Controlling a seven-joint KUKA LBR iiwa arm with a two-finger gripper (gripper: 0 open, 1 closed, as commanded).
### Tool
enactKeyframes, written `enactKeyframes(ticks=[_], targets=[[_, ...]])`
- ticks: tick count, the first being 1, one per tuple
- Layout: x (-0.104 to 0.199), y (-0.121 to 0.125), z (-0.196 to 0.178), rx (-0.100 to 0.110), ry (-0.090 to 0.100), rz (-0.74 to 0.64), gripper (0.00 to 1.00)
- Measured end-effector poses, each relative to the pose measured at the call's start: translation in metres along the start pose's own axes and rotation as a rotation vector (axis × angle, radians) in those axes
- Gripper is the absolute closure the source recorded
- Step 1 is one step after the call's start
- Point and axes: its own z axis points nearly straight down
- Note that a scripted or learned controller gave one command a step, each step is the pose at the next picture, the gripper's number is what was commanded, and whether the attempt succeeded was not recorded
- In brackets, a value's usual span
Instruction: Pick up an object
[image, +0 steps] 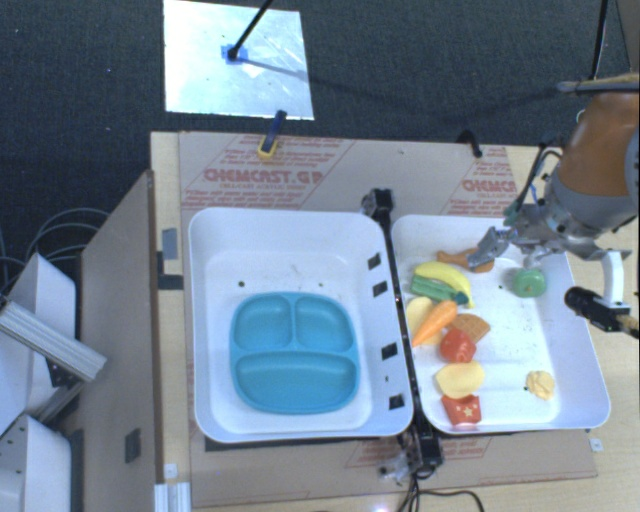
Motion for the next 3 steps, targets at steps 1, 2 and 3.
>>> enactKeyframes(ticks=[1, 2, 3], targets=[[0.005, -0.033, 0.112, 0.001, 0.002, 0.004, 0.0], [0.015, -0.093, 0.114, -0.024, -0.019, 0.014, 0.0], [0.019, -0.093, 0.108, -0.012, -0.008, 0.008, 1.0]])
